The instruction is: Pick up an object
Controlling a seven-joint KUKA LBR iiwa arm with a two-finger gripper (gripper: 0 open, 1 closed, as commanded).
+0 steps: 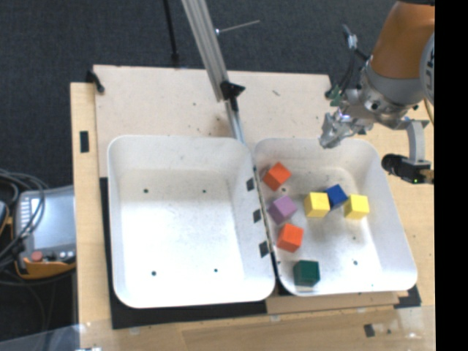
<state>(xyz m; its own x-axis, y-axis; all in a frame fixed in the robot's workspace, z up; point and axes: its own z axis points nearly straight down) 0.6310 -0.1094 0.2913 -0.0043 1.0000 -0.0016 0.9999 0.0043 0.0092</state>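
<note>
Right bin [387,232] holds seven blocks; pincer [333,134] above its far rim

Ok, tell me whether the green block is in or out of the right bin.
In. The green block sits on the floor of the right bin, close to its near rim, apart from the other blocks.

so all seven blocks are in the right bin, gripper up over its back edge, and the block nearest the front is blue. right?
Not quite: the block nearest the front is the green block; the blue block sits mid-bin between two yellow ones. The camera view shows it. The rest stands: seven blocks in the right bin, the gripper over its back edge.
</note>
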